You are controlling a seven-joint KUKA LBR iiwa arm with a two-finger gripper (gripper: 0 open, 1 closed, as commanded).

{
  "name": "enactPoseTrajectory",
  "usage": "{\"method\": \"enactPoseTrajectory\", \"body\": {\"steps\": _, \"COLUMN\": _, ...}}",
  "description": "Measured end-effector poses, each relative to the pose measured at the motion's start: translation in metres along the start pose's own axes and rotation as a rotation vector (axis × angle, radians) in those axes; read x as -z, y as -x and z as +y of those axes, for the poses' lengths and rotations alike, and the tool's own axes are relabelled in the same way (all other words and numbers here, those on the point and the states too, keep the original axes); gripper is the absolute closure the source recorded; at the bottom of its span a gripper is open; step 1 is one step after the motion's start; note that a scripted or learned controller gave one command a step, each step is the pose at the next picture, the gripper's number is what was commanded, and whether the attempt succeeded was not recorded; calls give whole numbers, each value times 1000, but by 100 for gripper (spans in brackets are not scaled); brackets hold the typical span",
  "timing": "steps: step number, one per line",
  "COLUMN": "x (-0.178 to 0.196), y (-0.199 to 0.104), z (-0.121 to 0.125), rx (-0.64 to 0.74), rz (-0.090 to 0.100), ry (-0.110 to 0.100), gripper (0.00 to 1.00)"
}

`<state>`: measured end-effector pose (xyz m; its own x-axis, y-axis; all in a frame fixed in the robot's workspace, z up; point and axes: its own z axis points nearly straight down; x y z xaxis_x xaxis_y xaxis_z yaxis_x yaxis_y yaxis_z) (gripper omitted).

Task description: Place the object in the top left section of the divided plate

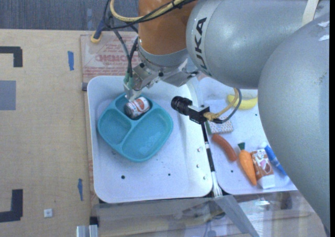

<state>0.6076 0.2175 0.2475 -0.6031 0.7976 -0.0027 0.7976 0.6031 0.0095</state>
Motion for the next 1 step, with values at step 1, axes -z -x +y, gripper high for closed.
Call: {"method": "enactPoseTrajectory", "body": {"steps": 1, "x": -88, "y": 13, "z": -3, "rx": 120, "rz": 3, "ry": -9, "gripper": 100}}
